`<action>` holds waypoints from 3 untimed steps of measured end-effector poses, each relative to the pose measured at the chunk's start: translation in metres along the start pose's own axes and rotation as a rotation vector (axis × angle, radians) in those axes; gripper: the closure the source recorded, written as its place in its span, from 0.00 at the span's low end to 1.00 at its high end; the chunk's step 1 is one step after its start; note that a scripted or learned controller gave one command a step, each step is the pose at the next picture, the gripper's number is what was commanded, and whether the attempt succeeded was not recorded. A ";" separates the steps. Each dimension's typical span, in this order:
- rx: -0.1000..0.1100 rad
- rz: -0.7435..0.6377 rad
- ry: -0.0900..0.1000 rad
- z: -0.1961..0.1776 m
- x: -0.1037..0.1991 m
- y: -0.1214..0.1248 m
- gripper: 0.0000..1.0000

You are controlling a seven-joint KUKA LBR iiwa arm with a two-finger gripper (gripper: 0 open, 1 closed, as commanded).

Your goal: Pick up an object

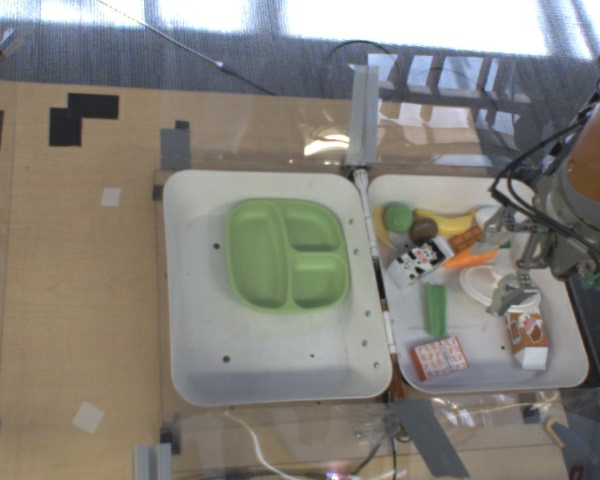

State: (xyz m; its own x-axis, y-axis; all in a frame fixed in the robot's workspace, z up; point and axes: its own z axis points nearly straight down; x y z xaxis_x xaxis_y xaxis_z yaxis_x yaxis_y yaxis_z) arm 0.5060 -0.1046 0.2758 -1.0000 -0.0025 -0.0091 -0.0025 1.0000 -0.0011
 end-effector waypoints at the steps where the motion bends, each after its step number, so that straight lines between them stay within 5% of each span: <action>1: 0.001 -0.090 -0.006 0.177 -0.025 -0.029 0.00; 2: -0.004 0.164 -0.004 0.188 -0.102 -0.066 0.00; 3: -0.016 0.362 0.059 0.189 -0.150 -0.083 0.00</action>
State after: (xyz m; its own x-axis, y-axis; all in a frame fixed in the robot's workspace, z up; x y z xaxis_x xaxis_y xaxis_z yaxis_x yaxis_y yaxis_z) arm 0.6580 -0.1870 0.0878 -0.9349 0.3510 0.0520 0.3518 0.9360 0.0068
